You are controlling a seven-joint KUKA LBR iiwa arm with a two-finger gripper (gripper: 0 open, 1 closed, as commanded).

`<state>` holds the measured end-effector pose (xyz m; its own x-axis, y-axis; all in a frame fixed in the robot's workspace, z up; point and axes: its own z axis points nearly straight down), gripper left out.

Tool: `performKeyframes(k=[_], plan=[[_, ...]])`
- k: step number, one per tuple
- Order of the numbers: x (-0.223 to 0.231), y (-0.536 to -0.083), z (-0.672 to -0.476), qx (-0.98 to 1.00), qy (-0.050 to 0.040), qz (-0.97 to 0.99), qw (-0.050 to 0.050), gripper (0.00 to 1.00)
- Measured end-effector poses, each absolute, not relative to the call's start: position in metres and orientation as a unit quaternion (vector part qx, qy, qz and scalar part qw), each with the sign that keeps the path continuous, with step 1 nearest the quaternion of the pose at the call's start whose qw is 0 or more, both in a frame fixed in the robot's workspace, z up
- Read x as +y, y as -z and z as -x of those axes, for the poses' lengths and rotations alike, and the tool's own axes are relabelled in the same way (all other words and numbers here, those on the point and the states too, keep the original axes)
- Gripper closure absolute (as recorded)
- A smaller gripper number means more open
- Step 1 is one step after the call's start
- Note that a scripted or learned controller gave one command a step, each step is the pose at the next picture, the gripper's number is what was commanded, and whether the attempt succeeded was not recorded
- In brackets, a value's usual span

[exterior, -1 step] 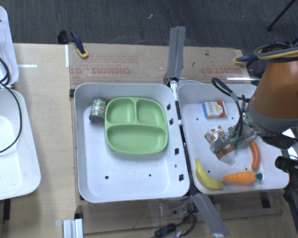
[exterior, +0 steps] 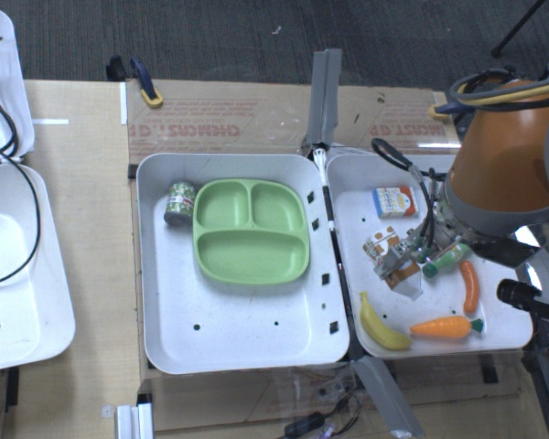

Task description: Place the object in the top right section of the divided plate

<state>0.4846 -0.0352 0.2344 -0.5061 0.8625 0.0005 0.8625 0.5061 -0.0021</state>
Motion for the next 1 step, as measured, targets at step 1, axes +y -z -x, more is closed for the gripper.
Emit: performKeyframes(k=[1], plan=[[0.0323,-0.2618,-0.5396,-0.905,-0.0007,0.425,0.000,1.00]])
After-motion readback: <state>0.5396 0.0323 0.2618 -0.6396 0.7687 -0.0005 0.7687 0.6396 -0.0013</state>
